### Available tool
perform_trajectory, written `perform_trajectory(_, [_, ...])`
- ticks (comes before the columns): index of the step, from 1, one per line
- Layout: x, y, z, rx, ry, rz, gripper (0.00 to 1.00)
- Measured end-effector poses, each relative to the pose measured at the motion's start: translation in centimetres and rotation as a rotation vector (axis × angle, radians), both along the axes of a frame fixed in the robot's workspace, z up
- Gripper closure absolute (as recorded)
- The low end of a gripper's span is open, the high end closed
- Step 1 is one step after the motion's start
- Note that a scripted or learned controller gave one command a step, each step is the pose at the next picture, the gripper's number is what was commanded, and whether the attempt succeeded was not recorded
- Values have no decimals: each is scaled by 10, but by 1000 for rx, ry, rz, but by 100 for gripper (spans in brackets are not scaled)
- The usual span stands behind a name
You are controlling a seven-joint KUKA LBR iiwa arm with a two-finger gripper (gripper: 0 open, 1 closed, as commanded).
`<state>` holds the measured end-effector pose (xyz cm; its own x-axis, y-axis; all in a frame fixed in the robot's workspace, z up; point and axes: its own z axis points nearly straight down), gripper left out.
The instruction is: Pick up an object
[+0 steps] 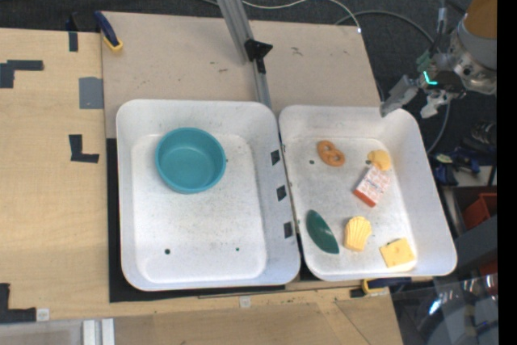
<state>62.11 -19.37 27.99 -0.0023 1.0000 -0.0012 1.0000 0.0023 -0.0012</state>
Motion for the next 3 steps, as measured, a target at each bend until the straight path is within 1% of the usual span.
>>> perform_trajectory(1, [9, 0, -51, 1, 4, 1, 0])
perform_trajectory(2, [16, -4, -109, 1, 6, 0, 0])
perform_trajectory(3, [18, 6, -162, 2, 6, 0, 0])
